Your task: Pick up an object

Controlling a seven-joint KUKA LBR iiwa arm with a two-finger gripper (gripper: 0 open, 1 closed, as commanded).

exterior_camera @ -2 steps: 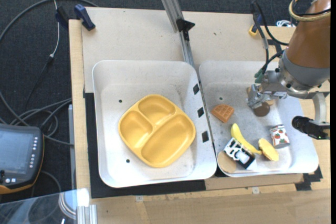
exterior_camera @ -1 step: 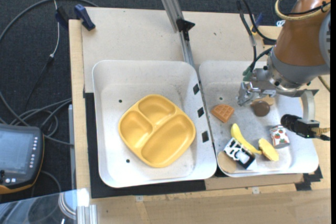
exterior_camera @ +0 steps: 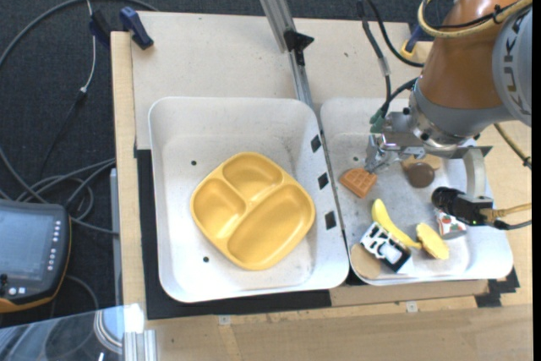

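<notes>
The fingers [exterior_camera: 382, 153] are hanging low in the right bin [exterior_camera: 499, 262], and I cannot tell their state. A waffle piece [exterior_camera: 359, 181] is lying just below-left of them, a brown round object [exterior_camera: 418, 174] beside them, a banana [exterior_camera: 390, 224] nearer the front. The yellow divided plate [exterior_camera: 252, 210] is sitting in the left bin [exterior_camera: 169, 148] on the counter [exterior_camera: 211, 55].

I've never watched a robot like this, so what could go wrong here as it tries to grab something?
The end effector hangs over bare bin floor, between the waffle piece and a brown round object, so closing here might catch nothing. The banana and other small items lie crowded nearby, so a grab could knock neighbours aside. The right bin wall is close; the arm might bump it.
</notes>
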